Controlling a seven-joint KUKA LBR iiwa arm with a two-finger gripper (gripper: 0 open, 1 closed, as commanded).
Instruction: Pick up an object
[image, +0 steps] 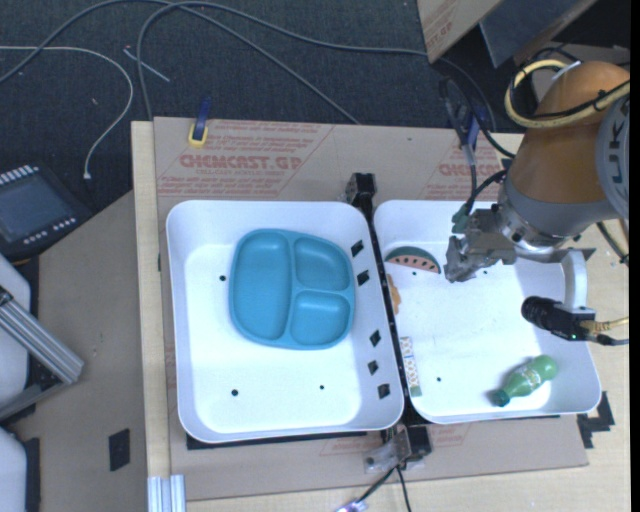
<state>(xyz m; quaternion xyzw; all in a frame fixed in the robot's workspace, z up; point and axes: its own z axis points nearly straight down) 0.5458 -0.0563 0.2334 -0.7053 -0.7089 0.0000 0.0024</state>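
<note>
Bins sit side by side across the middle of the frame on a counter (150, 300) topped with a printed cardboard sheet (300, 150). In the left bin (200, 390) a blue divided plate (292, 288) lies flat, slightly above the bin's centre, with three compartments showing. In the right bin (470, 390) a watermelon slice toy (414, 262) lies near the upper left corner, close to the wall the two bins share. A green bottle (525, 380) lies on its side in the lower right corner of that bin, its cap end pointing toward the upper right. The grey arm with its orange band (565, 110) reaches in from the upper right of the frame, and the jaws (462, 268) hang over the upper part of the right bin, just to the right of the watermelon slice toy and apart from it. From this slanted view I cannot tell how far the jaws stand apart, and nothing can be seen between them. A black cylindrical part (550, 317) on a white bracket sticks out below the wrist, over the right side of the bin, well above the green bottle. Loose cables (100, 60) trail over the dark floor at the upper left of the frame.
</note>
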